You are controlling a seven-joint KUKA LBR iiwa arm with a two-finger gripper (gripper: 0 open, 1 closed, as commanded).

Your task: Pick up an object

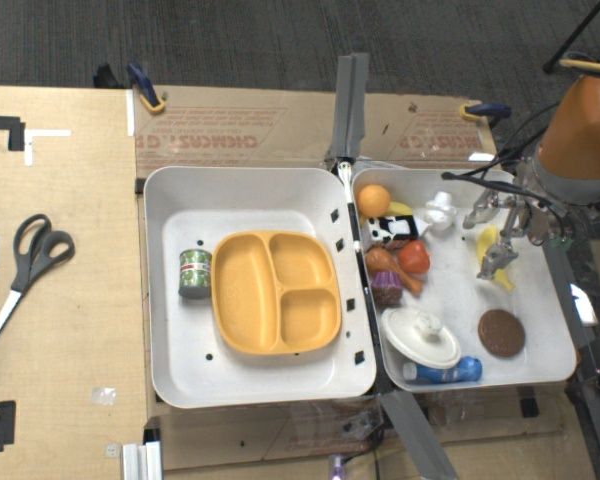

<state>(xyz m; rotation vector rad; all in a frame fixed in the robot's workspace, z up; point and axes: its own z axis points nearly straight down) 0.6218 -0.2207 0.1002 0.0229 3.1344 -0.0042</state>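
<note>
Arm: 1, entering from the right, orange band at the upper right corner, wrist angled down and leftward over the right bin (565, 363). Gripper (500, 260): 1, hanging above the yellow piece (490, 243) in the right bin's upper right part; whether its fingers are spread or pressed together cannot be told, and nothing is seen between them.

Landmark: the yellow divided plate (277, 292), 1, with 3 compartments, lying at the middle of the left bin (160, 298).

Left bin contents: 1 plate; 1 small green can (194, 272), touching the plate's left edge.

Right bin contents, all to the right of the plate:
- 1 orange ball (373, 200), up and right of the plate.
- 1 black-and-white item (392, 229), just below the ball.
- 1 red-and-brown cluster of play food (400, 264), nearest the plate's right edge.
- 1 white lid with knob (422, 336), down and right of the plate.
- 1 blue bottle (446, 372), below the lid.
- 1 brown disc (501, 332), far right.
- 1 white crumpled item (441, 211), upper middle.

Bench, left of the plate: 1 pair of scissors (25, 268), well apart from both bins.
</note>
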